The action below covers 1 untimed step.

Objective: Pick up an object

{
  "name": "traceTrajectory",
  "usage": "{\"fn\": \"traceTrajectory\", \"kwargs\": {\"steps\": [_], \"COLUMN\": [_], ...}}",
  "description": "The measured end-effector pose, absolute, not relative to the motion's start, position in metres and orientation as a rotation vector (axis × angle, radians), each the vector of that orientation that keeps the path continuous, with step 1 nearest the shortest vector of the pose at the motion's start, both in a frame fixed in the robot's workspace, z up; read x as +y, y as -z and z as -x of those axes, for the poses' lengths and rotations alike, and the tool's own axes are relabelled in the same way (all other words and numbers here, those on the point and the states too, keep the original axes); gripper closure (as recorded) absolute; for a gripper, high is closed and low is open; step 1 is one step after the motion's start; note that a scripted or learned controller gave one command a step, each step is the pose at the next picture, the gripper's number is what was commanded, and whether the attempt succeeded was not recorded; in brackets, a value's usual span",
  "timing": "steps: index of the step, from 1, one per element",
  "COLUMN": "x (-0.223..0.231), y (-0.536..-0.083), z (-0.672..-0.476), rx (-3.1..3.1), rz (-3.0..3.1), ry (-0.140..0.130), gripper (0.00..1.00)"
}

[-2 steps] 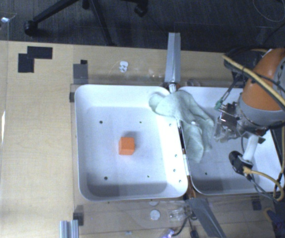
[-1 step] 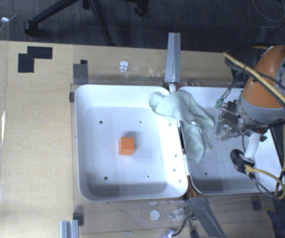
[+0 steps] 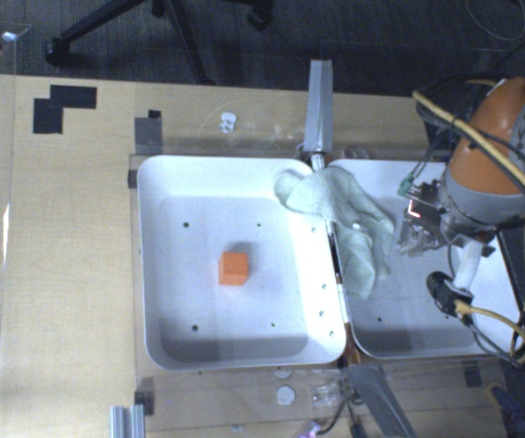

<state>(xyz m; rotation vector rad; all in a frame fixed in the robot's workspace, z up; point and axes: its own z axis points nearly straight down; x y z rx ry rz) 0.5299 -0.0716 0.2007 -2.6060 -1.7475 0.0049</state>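
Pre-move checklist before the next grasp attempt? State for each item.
1. Target in view: ok. The orange cube sits alone near the middle of the left bin.
2. Second candidate located: ok. The pale cloth drapes over the divider between the left bin and the right bin.
3. Cloth lying flat in one bin: not ok. It straddles both bins, bunched at its upper end.
4. Pincer position: ok. It is over the right bin, just beside the cloth's right edge.
5. Pincer holding something: cannot tell; the wrist hides its tips.
6. Cube free of clutter: ok. Nothing touches it.
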Motion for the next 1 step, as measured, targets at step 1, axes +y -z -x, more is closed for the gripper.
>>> {"fn": "traceTrajectory", "kwargs": {"steps": [1], "x": [-0.0702], "y": [-0.2099], "z": [-0.5311], "rx": [-1.760], "rz": [2.597], "ry": [-0.006], "gripper": [1.00]}}
